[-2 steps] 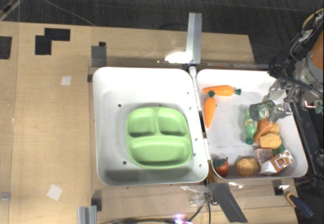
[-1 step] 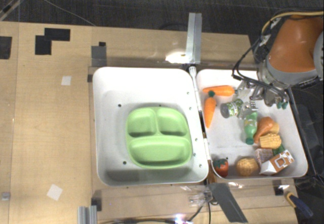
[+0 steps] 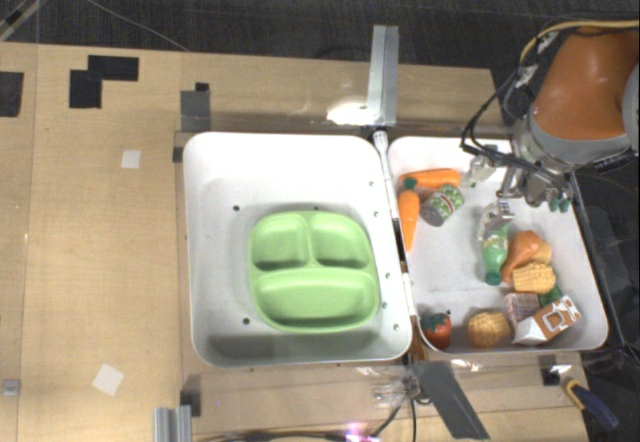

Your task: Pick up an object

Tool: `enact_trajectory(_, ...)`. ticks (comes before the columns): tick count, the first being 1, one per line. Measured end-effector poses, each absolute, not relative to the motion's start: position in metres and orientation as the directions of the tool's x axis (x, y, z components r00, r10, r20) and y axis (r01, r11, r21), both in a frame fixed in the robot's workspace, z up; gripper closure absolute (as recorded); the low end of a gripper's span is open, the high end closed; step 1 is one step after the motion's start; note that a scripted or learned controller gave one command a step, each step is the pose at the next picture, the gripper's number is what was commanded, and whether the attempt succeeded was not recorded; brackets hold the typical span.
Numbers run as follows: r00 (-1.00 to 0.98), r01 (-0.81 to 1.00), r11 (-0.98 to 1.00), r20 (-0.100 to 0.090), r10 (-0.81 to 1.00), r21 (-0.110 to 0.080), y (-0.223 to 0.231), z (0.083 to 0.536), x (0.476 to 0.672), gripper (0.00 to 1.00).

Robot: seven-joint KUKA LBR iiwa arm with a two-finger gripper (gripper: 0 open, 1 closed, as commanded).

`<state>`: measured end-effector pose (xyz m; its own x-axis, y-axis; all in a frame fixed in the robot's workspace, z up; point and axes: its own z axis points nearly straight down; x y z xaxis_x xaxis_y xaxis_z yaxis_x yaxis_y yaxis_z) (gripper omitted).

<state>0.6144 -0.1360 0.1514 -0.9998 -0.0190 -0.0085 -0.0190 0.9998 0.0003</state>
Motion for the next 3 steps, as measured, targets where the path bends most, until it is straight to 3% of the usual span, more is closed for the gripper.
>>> enact_trajectory(1, -1.000, 0.022, 1.000, -0.018, 0.022, -0.002, -0.139, 0.090, 0.538, 0.00)
enact_trajectory(2, -0.998, 0.040, 0.999, -0.052, 0.040, -0.007, -0.134, 0.096, 0.502, 0.00)
enact_trajectory(3, -0.995, -0.099, 0.995, -0.026, -0.099, -0.006, -0.092, 0.092, 0.495, 0.00)
